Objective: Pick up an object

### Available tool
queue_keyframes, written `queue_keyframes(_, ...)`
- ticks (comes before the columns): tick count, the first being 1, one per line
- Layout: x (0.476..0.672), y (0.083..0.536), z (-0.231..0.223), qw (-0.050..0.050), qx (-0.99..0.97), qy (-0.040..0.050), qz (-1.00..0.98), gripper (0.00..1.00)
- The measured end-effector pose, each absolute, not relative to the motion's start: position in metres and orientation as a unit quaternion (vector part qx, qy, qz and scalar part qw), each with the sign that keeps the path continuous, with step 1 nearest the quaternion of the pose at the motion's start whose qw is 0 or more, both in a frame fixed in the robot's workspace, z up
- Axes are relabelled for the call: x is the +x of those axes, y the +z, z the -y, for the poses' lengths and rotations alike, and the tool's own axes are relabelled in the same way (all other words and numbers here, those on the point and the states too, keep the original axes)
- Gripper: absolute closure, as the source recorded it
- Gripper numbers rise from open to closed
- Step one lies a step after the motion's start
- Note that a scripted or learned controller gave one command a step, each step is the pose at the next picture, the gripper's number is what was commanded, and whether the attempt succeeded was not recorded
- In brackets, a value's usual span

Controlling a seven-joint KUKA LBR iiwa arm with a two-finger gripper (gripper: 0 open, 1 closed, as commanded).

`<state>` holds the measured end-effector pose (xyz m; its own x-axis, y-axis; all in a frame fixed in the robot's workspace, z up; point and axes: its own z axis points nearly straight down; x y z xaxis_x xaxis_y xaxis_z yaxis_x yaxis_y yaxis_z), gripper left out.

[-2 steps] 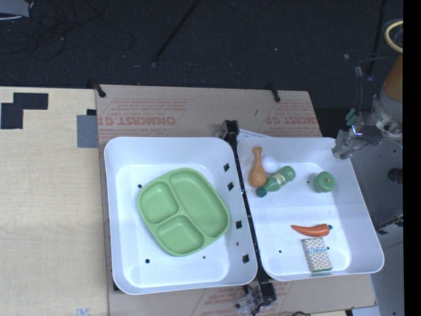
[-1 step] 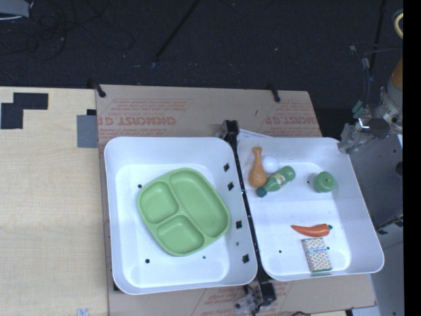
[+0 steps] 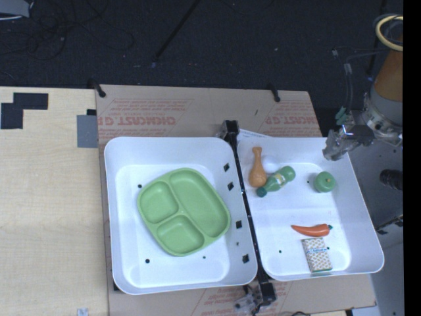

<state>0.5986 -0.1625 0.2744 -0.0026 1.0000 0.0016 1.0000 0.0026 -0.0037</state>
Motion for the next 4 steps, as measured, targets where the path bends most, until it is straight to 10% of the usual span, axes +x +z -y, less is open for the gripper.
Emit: queue_keyframes(4,0.523,0.235,-0.053,0.003,-0.705,0.0020,0.709,1.00)
